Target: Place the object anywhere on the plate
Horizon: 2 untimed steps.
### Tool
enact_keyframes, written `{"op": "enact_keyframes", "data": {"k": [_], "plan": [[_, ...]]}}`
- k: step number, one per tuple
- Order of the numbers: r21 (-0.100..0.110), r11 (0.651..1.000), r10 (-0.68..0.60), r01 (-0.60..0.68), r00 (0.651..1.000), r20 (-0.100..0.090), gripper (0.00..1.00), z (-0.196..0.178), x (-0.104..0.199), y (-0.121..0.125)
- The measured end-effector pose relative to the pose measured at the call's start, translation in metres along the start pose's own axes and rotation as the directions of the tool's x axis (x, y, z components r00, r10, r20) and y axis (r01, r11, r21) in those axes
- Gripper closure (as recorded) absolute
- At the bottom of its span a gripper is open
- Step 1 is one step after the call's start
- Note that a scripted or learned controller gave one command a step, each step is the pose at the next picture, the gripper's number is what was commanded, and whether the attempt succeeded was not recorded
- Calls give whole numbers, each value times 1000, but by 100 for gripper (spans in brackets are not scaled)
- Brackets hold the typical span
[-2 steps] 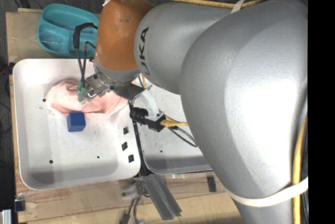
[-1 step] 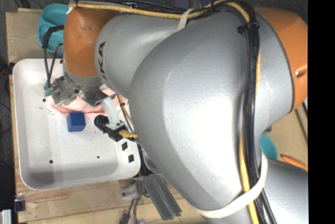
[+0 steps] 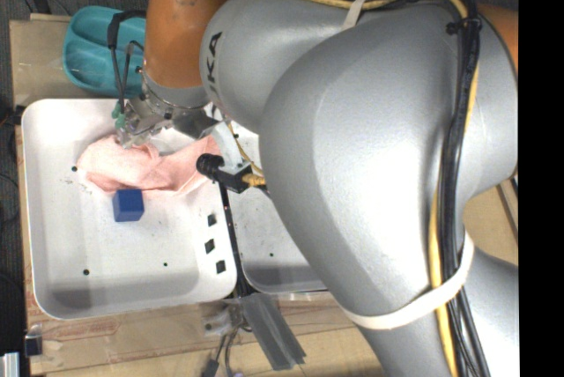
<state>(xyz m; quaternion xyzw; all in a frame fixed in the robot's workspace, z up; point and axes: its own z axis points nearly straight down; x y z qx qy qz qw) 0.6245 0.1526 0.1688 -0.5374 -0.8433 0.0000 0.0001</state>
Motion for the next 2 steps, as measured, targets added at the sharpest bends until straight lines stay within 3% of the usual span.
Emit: {"op": "enact_keyframes", "data": {"k": [1,2], "plan": [[6,929,369,-369,929,0,100,46,60,-27],[2,968,249,-249,968,0,100,46,6,34]]}}
